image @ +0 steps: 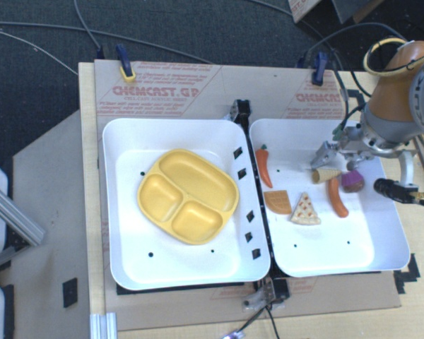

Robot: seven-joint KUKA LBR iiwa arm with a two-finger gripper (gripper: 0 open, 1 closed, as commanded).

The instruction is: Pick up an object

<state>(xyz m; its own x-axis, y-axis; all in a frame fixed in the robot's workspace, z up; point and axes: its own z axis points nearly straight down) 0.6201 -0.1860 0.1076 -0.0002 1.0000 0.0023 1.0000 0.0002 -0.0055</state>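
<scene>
The right bin (381, 249) holds several toy foods: a red chili (263, 169), a toast slice (278, 202), a pizza wedge (305, 210), a sausage (337, 198), a purple piece (352, 182) and a small tan piece (326, 176). My gripper (333, 159) is low over the upper middle of this bin. It sits just above the tan piece and to the upper left of the purple piece. Nothing can be seen held in it.
In the left bin (120, 260) lies a yellow divided plate (189, 195). A black divider (247, 182) runs between the bins. The arm's orange band (399, 83) hangs over the right bin's far right corner, with cables (403, 188) along that side.
</scene>
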